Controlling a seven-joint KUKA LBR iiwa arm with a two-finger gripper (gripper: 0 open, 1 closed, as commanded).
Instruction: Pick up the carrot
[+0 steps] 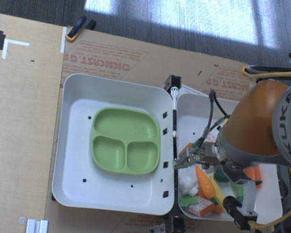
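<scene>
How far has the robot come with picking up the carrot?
Done: the arm has reached over the right bin, where the toys lie. In hand: its gripper hangs just above the carrot. Left: the carrot lies in the pile, so the grasp and lift remain.

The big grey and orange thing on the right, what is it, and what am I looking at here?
That is a robot arm, reaching in from the right. One camera fixed above the bench looks down at a slant. On the bench sit two shallow white bins side by side. The left bin holds a green divided plate. The right bin holds a pile of small toy foods, among them an orange carrot, which the arm is meant to pick up. The arm's wrist hangs right over that pile and hides much of it, so I cannot tell from here whether anything is held.
</scene>
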